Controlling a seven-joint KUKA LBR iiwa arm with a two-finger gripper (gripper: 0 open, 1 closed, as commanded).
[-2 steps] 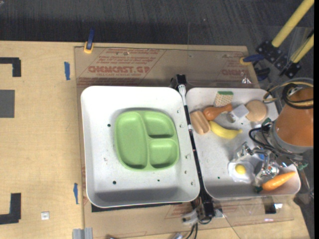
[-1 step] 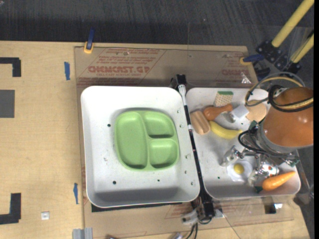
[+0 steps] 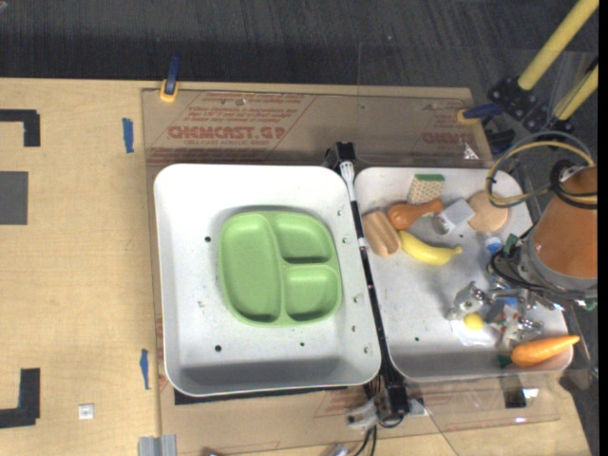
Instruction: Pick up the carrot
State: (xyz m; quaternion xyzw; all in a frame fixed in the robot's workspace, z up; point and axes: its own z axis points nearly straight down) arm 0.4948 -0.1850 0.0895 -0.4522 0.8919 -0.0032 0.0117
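Just below and to the right of the gripper (image 3: 494,310), the carrot (image 3: 542,351) lies on its side at the near right corner of the right bin (image 3: 418,345). Its thicker end points away from the tool and its tip points back toward it. The carrot sits close beside the gripper, and nothing shows it being grasped. The gripper hangs low over the bin floor amid a tangle of cables, and whether it is released or clenched cannot be told from this angle.

Touching or nearly touching the gripper's left side is a small yellow piece (image 3: 472,323). Farther up and to the left of the tool lies a banana (image 3: 427,250), and beyond that a brown bun-like item (image 3: 380,233) rests against the bin's left wall. Above the tool, toward the far wall, sit an orange-brown drumstick-shaped item (image 3: 414,214), a grey block (image 3: 457,212) and a pale round wooden piece (image 3: 489,216).

Well to the left of the tool, in the left bin (image 3: 180,283), rests a green divided tray (image 3: 280,266). Up and to the right of the gripper is the arm's orange band (image 3: 570,231).
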